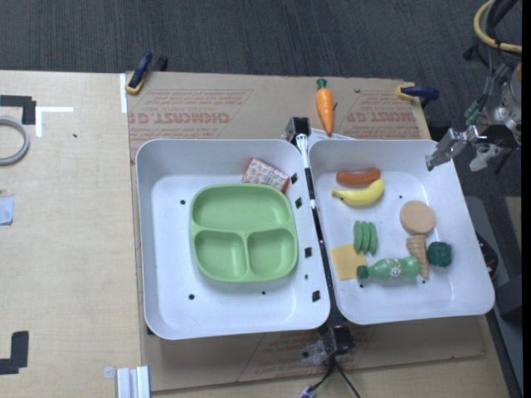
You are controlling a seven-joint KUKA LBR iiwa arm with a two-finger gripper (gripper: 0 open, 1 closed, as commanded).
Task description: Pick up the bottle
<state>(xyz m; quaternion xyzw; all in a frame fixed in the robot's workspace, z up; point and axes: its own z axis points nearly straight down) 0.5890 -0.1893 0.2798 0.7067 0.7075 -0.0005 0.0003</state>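
In the right bin (465, 214) a green bottle (390, 270) lies on its side; the gripper (455, 146) is blurred, its state unclear.

Dark grey carpet floor (249, 19), pale wooden bench (66, 247), cardboard sheet (207, 106)

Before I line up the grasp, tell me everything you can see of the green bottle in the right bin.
The small green translucent plastic bottle lies on its side near the front of the right white bin, cap end pointing left, with a pale label around its body. Its cap end lies against the flat yellow cheese slice. Its other end meets the tan ice-cream cone lying beside the dark green broccoli toy. The green pea pod lies just behind it. Nothing covers it. The end effector is well away, past the bin's far right corner.
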